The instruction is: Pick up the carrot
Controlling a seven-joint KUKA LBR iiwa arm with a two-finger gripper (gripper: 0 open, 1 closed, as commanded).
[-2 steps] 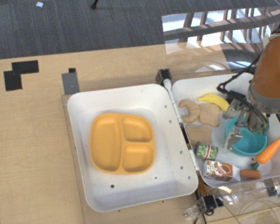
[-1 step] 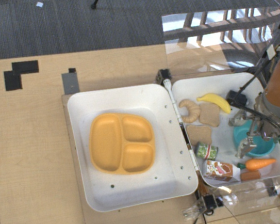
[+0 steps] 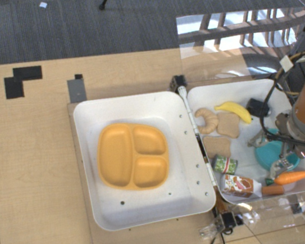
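The carrot lies flat in the near right corner of the right bin, its long side running left to right. The gripper hangs just above it, on the far side. I cannot tell its opening.
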